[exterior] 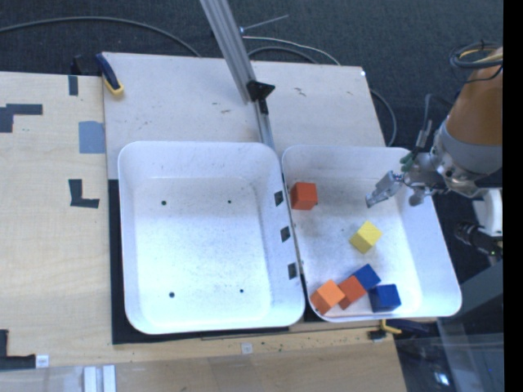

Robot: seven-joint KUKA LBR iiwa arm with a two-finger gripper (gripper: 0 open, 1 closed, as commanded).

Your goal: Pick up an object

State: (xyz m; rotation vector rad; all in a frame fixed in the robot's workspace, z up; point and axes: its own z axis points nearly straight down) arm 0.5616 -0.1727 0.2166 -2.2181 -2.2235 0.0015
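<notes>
Pale wooden bench (49,243) bears my two white bins (204,158), dark carpet (368,15) beyond. My gripper (391,188) hangs unladen, fingers apart, above the yellow cube (366,237).

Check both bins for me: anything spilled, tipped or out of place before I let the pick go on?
Nothing stands out. All the blocks lie inside the right bin: an orange-red cube alone near its upper left, a yellow cube mid-bin, and orange and blue blocks bunched by the near wall. The gripper is over that bin.
</notes>
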